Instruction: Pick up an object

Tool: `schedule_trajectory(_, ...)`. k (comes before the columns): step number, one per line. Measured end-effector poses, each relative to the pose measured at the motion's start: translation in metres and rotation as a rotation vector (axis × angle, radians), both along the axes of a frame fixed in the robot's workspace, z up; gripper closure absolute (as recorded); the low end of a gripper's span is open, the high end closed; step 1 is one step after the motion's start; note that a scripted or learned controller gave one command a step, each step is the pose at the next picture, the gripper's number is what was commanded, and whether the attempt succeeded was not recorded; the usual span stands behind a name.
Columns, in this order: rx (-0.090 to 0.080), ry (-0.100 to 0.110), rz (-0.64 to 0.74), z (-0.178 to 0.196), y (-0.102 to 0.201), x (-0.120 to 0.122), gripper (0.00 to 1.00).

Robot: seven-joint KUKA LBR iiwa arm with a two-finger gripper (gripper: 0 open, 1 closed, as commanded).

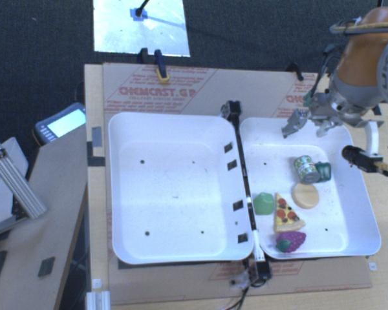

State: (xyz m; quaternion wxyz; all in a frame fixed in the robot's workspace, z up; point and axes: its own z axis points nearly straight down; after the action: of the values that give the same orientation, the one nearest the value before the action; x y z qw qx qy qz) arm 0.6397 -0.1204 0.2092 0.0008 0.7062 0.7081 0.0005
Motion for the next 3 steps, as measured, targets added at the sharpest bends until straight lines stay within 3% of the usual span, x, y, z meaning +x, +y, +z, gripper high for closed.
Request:
schedule_trajectory(1,0.006,0.0,0.011,0.049,0.105,-0.086,0.0)
schedule_trajectory(2,0.001,-0.002,0.003,0.058,0.098,-0.083,1.0)
schedule_trajectory(3,0.003,-0.011,0.007,0.162,0.144,-0.104,1.0)
